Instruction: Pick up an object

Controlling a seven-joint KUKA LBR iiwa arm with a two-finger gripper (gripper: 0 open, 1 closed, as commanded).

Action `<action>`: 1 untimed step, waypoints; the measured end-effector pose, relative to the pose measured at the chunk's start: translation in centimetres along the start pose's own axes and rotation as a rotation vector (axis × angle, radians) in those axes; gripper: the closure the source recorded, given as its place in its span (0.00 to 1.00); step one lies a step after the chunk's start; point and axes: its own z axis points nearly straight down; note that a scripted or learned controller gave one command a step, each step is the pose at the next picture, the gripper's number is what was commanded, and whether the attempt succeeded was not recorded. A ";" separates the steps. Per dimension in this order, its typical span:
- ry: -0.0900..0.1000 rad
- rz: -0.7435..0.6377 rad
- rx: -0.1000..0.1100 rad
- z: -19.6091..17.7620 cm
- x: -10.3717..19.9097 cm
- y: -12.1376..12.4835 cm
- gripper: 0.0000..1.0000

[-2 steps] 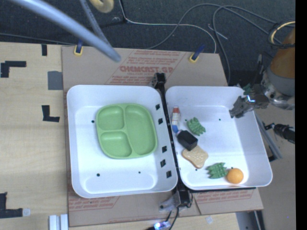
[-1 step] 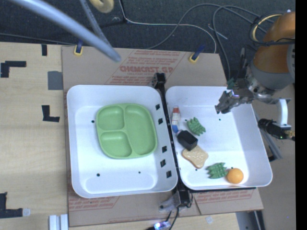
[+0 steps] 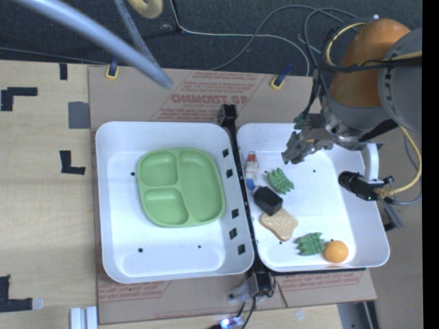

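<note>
Hovering my gripper [image 3: 293, 153] over the right bin [image 3: 357, 214], I can't tell its state, and nothing is lifted yet: the nearest object, a green leafy toy [image 3: 280, 180], lies just below-left of it.

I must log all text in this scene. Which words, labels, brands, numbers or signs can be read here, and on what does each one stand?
"CHEMCAST GP": large red print on the flat brown cardboard sheet under the two shallow white plastic bins.
Smaller red lines above and below it on the same sheet: too blurred to read.
Small red, white and blue packet in the right bin: any print is too small to read.
</note>
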 end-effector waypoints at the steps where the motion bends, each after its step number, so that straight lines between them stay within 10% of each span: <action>1: 0.000 -0.001 -0.001 -0.8 5.0 0.7 1.00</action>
